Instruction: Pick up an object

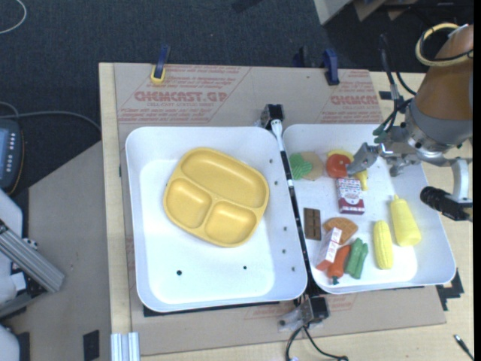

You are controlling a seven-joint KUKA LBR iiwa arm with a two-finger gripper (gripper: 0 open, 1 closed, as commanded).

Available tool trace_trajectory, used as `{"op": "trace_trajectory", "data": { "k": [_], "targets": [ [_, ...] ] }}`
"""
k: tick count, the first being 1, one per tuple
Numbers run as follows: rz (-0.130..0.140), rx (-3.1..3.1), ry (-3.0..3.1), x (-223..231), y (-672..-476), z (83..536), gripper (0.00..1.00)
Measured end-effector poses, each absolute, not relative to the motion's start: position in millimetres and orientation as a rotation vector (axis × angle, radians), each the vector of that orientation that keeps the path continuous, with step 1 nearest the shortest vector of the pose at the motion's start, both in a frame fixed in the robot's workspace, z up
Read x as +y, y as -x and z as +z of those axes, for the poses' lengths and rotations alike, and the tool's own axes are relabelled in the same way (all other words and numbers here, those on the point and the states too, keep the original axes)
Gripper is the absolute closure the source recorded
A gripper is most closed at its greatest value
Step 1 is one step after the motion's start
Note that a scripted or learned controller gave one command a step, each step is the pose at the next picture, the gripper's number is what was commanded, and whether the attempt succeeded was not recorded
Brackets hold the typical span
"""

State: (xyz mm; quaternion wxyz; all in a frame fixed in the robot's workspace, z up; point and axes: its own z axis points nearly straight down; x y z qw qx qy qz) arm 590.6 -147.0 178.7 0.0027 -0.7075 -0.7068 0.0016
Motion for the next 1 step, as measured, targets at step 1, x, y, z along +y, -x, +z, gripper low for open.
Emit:
{"op": "trace_trajectory", "data": {
  "k": [1],
  "targets": [
    [0.005, -2.217, 2.218, -144.1, -580.5, 129.3, 0.0]
  ]
}}
